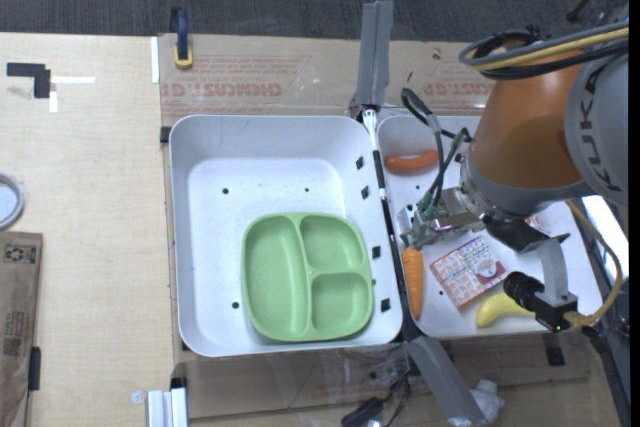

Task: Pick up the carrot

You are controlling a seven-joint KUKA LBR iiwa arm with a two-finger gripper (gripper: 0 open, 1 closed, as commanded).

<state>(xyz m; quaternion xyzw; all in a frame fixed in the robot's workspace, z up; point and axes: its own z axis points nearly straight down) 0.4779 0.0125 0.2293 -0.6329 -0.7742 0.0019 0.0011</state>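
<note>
The pale wood-grain bench (80,215) carries two shallow white bins with smooth, rounded plastic walls. The left bin (200,165) holds a matte green plate (308,275), a rounded square moulded into three compartments. Over the right bin (440,323) hangs the arm (535,125), its glossy orange band bulging above a grey metal wrist, with black cables looping past it. Its claw (425,223) sits low near the bin's left wall; how far it is spread cannot be told from here. Just under the claw, along that same wall, lies the carrot (412,280), a smooth orange taper pointing toward the near edge. Beside it rests a flat printed card (466,269), then a curved yellow banana (500,309), and a reddish-orange sausage-shaped piece (411,161) lies at the far end.
</note>
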